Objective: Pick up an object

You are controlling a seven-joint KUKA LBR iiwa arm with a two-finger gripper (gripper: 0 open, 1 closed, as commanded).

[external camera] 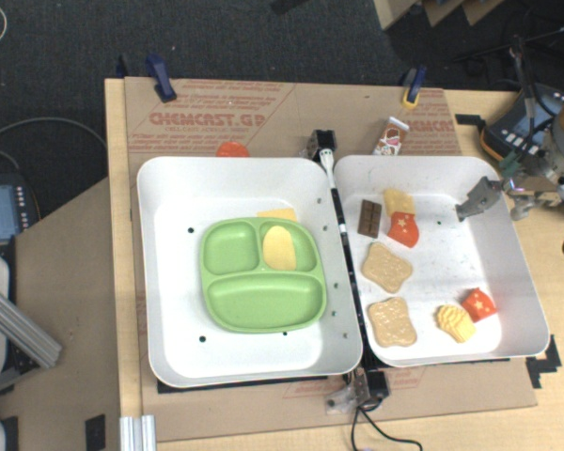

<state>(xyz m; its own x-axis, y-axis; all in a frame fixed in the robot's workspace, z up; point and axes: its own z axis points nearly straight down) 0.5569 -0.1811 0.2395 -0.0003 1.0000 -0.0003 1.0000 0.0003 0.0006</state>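
Pincer (474,201) at right bin (508,252) far-right rim, finger state unclear, grasping nothing visible. Toast (387,268), cracker (392,320), chocolate (370,217), red pieces in right bin. Green tray (261,294) in left bin (160,252).

Right bin (508,252) holds toast slices (387,267), a brown bar (370,217), red pieces (403,228) and yellow bits (455,322).

Two white bins are seen, the left bin (169,327) and the right bin (508,280), on a brown desk (132,252) printed with red lettering. A green divided plate (254,303) is seen, with a pale yellow piece (279,248) at its 1 o'clock. In the right bin, a dark brown bar (370,217), a red piece (403,229), two tan toast slices (387,267), a yellow piece (456,322) and a red-orange block (479,303) are shown. Blue clamps (160,76) are seen at 12 o'clock.
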